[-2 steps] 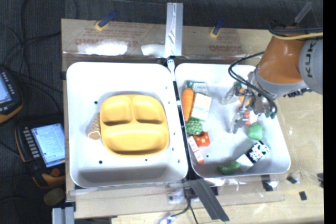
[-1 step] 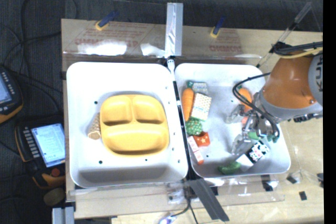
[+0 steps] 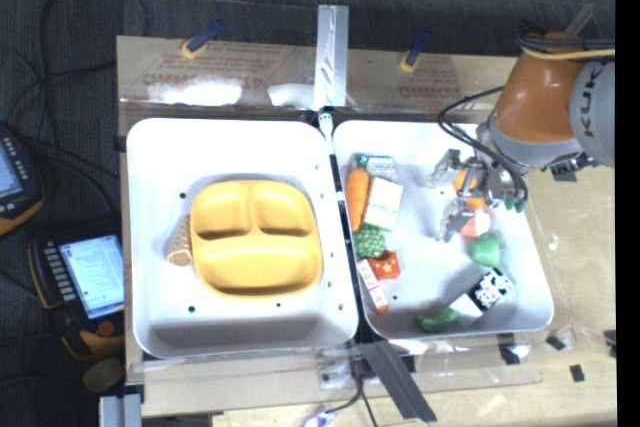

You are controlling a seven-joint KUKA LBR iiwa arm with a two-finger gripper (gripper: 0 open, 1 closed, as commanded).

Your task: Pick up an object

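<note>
Evenly, brightly lit from above; mild glare on both white bins point(image 3: 140, 215), soft shadows under the yellow tray point(image 3: 256, 237), slightly soft focus, dim dark floor around

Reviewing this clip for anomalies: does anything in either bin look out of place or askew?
One thing: a tan cone-shaped item lies wedged between the yellow divided tray and the left bin wall, outside the tray. The right bin's toys are just a loose jumble.

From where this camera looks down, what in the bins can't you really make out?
- Gripper, camera view: whether it holds anything; its parts blur together with an orange-white piece beside it.
- Ice-cream cone: partly hidden behind the yellow tray.
- White carton: its print is too small to read.
- Small box at the bin's far side: too small to identify.
</note>
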